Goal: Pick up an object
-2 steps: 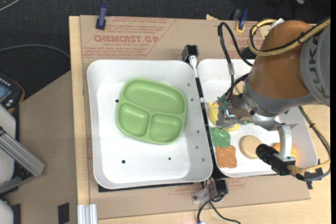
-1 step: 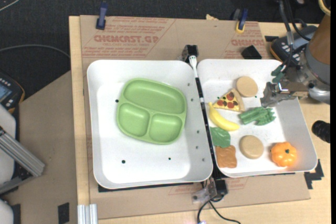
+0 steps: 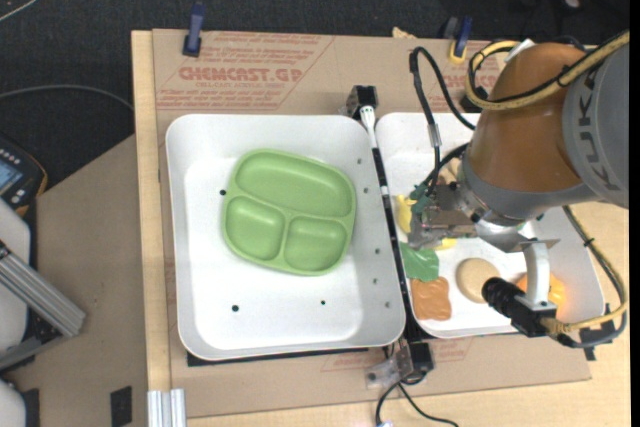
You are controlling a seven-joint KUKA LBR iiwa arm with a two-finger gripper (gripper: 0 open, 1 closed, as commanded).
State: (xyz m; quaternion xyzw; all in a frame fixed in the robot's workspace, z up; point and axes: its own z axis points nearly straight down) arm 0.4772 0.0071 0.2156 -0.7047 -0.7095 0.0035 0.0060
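Observation:
My gripper (image 3: pixel 430 225) is low in the right bin (image 3: pixel 400 140), at its left side, under the arm's orange band (image 3: pixel 525 140). Right below the gripper lies a green object (image 3: pixel 422 264). A bit of yellow (image 3: pixel 405 211) shows at the gripper's left. Nearer the front lie an orange-brown flat piece (image 3: pixel 431 298) and a tan round piece (image 3: pixel 474 277). An orange-yellow object (image 3: pixel 552 292) is partly hidden behind a black cylinder (image 3: pixel 512 305) on the arm. The arm hides much of the right bin.
The left bin (image 3: pixel 200 245) holds a green three-compartment plate (image 3: pixel 290 211). A ridge with a black rod (image 3: pixel 385 205) divides the two bins. Cables (image 3: pixel 430 105) loop from the arm over the right bin's back. Cardboard (image 3: pixel 250 65) lies under both bins.

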